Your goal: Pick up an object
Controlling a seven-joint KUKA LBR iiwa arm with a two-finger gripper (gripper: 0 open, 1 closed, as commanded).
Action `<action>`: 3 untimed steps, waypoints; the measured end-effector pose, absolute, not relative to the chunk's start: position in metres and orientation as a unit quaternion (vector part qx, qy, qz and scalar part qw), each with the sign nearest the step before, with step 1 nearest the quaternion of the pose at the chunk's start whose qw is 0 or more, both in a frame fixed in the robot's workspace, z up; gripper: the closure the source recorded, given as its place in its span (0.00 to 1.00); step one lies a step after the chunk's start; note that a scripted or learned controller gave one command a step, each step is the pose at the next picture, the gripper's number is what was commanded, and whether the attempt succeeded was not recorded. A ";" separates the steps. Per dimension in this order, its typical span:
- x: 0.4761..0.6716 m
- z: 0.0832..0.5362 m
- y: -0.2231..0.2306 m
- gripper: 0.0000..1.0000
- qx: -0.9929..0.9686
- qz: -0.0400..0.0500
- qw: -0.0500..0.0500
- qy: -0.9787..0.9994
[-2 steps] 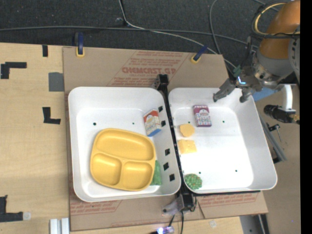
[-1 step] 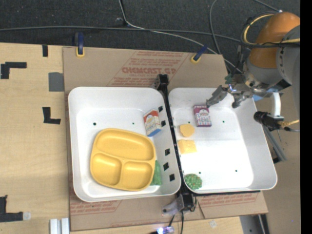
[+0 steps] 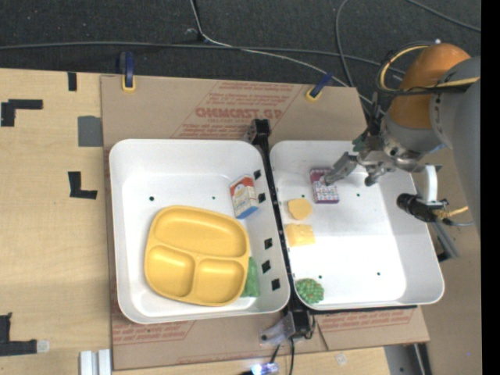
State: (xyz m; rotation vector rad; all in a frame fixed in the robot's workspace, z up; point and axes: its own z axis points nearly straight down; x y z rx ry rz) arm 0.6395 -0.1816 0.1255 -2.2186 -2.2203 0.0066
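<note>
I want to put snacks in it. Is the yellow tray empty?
Empty. The yellow three-compartment plastic tray in the left white bin shows bare yellow compartments.

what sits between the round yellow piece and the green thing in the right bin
In the camera view, a yellow square piece lies between the round yellow piece and the green thing; below the square, the right bin floor is bare.

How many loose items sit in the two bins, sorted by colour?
Yellow: 3 - divided tray, round piece, square piece
Green: 2 - item beside the tray, round knobbly item
Purple and pink: 1 - small box
Red, white and blue: 1 - small carton
Total: 7
</note>
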 end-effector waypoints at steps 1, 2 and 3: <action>0.641 0.139 -0.181 1.00 -0.706 0.001 0.000 -0.708; 0.637 0.196 -0.189 1.00 -0.707 -0.001 -0.002 -0.707; 0.638 0.247 -0.188 1.00 -0.706 -0.001 -0.002 -0.708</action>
